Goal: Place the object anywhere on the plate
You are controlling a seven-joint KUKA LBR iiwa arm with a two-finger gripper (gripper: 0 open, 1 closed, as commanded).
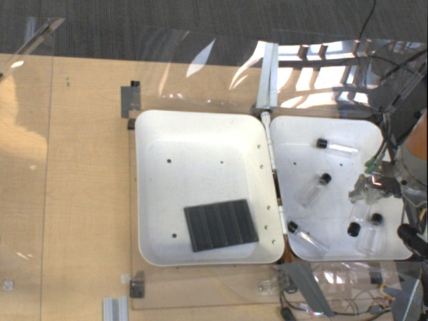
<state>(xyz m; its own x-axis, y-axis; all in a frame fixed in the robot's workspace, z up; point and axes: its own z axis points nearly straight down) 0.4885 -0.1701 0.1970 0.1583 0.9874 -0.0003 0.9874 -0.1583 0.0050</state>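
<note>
The two-finger tool [364, 187] of the grey arm sits over the right-hand part of the right shallow white bin [294, 139], entering from the right edge of the view. Its metal tip is pale and partly blurred against the bin floor, so how far it is open cannot be told, and nothing can be seen between its parts.

Just beside and below the tool lie 2 clear plastic vials with black caps: 1 [373, 229] with its cap toward the tool, and 1 [353, 230] just left of it. These 2 lie close together near the bin's lower right corner.

Further left, a third clear vial with black cap [315, 187] lies tilted near the bin's centre. A fourth clear vial with black cap [334, 146] lies near the far wall, its cap pointing left. A fifth clear vial with black cap [304, 236] lies at the lower left corner, near the bin wall.

The left shallow white bin [200, 139] holds the dark grey ribbed rectangular plate [221, 225], lying flat in its lower right part. Both bins rest side by side on the light wooden surface [67, 179].
</note>
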